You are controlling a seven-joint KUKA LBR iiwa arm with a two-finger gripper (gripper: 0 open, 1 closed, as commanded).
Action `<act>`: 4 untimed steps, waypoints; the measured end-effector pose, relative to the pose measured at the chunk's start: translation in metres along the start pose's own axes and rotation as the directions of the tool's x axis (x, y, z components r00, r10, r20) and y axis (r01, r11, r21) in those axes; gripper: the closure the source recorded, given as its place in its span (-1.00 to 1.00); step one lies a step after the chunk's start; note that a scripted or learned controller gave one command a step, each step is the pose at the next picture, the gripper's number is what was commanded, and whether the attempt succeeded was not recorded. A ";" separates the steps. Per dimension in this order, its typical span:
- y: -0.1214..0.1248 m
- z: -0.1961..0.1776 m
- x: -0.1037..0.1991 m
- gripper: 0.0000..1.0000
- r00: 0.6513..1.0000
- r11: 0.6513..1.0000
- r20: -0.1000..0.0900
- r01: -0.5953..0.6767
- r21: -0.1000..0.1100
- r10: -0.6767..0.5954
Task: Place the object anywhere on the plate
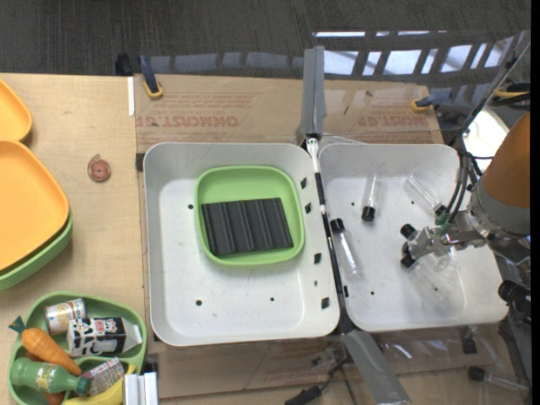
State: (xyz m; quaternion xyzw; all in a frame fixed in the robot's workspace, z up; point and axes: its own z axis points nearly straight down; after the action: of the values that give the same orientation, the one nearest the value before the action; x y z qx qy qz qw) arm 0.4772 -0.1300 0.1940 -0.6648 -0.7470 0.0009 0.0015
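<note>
Plate point(288, 183), green with a dark ribbed mat point(246, 226) on it, sits in my left bin point(169, 251). Clear tubes with black caps lie in the right bin point(380, 306): one point(369, 197) near the top, one point(345, 247) by the divider. My gripper point(419, 247) is low over the right bin's right side, beside a clear tube point(434, 264); I cannot tell how the jaws stand.

A robotics lab, by the look of it: two white bins point(169, 310) sit on cardboard point(219, 112) clamped to a wooden bench point(84, 133), a grey arm point(506, 192) reaches in, metal framing point(405, 53) stands behind, carpet point(211, 11) lies beyond, and a bowl of toy food point(76, 353) (test props) waits nearby.
</note>
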 end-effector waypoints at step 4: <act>0.067 0.004 0.141 1.00 0.874 0.874 0.003 0.486 0.000 -0.486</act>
State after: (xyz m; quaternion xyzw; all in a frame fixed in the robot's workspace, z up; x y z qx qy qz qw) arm 0.5274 0.0180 0.1903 -0.4560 -0.8900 0.0009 0.0004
